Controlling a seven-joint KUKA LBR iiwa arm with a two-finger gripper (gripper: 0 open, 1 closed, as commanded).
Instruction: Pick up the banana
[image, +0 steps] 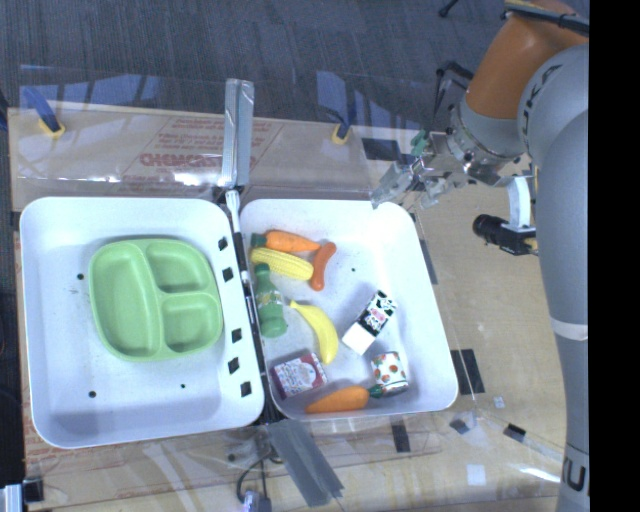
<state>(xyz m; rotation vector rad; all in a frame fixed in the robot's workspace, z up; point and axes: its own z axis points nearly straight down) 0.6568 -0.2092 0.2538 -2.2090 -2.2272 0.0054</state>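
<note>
The banana (318, 330) is yellow and curved and lies near the middle of the right bin (415, 300), between a green bottle (270, 311) and a small milk carton (369, 323). My gripper (402, 192) hangs over the right bin's far right corner, well up and to the right of the banana. Its fingers are spread open with nothing between them.
The right bin also holds a corn cob (283, 264), an orange carrot (290, 241), a brown sausage (322, 266), a red packet (297, 375), a second carrot (338, 400) and a small can (390, 372). A green divided plate (155, 297) sits in the left bin (50, 400).
</note>
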